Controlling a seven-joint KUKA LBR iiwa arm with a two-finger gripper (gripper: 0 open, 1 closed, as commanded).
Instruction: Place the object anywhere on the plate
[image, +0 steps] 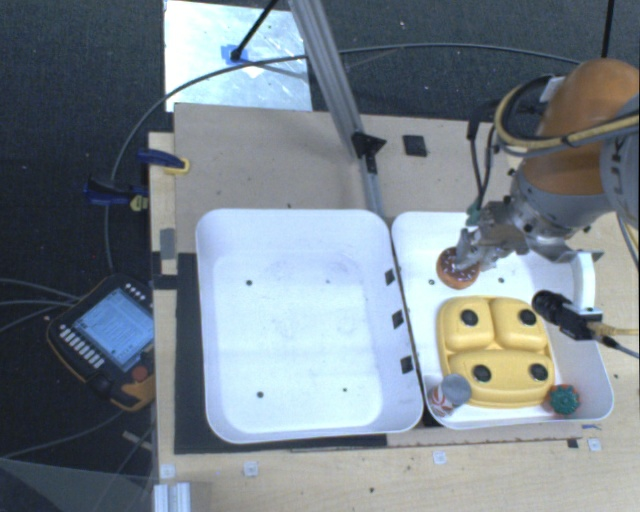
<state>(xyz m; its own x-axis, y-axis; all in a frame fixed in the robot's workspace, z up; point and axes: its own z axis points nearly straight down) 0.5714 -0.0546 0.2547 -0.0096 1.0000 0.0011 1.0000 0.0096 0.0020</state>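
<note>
- Two shallow white bins sit side by side on a bench, seen from above at a slant; the left bin (295, 320) is the larger in view; the right bin (420, 240) touches it along a shared edge.
- A yellow plate (497, 350) with four compartments lies in the right bin, toward its near side; each compartment has a dark dot.
- The arm (575, 150), grey with an orange band, reaches in from the right; the gripper (466, 262) hangs over the far part of the right bin, just beyond the plate's far left corner.
- A small round brown object (458, 270) sits right at the fingertips, off the plate but near it; whether the fingers pinch it or merely touch it cannot be told.
- A grey object (455, 390) lies at the plate's near left corner; a green one (565, 400) at its near right corner.
- A handheld pendant (105, 335) with a lit screen rests left of the bench.
</note>
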